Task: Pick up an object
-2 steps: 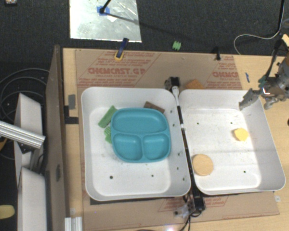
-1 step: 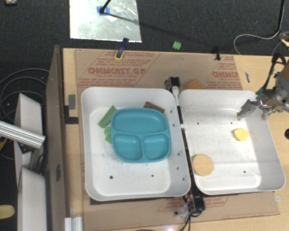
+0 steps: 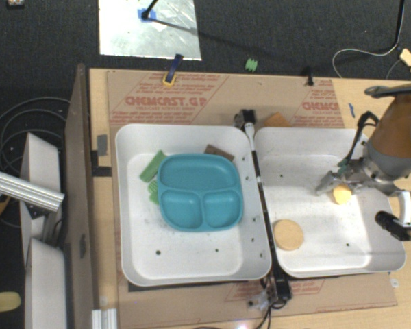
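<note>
Reaching in from the right of the frame, I hover low in the right bin (image 3: 380,252), whose floor lies mostly bare toward its lower and upper edges. Nearest the bottom of the frame, a tan round disc (image 3: 288,234) lies flat by the bin's lower left, well apart from me. Higher up, a small yellow object (image 3: 342,196) sits mid-bin, just beside my gripper (image 3: 334,182); it seems to touch my fingertips, but I cannot tell whether my fingers are spread or closed, nor whether they hold it. Left of the dividing rims, the left bin (image 3: 133,252) carries a blue sectioned plate (image 3: 199,192), with green pieces (image 3: 152,167) at its left edge and a brown block (image 3: 219,152) beyond its upper rim.
</note>
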### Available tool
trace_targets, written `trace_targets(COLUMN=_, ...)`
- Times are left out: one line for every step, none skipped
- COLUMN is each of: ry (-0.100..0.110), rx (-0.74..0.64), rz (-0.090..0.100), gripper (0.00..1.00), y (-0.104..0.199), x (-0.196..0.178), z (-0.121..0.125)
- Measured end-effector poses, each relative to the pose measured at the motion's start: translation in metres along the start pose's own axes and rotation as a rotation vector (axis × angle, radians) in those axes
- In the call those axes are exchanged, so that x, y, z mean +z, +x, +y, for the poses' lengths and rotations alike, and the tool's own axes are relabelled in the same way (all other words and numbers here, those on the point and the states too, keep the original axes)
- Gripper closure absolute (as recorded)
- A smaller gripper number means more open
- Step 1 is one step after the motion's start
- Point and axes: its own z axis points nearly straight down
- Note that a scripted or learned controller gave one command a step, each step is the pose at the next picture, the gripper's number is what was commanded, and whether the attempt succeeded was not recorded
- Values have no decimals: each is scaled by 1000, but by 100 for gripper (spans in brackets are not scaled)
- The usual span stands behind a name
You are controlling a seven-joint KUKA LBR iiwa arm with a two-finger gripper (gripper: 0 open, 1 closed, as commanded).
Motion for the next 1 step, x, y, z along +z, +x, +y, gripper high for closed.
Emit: trace_targets(ry=-10, rx=0, rz=-3, gripper=100, y=-1, x=-18, z=3)
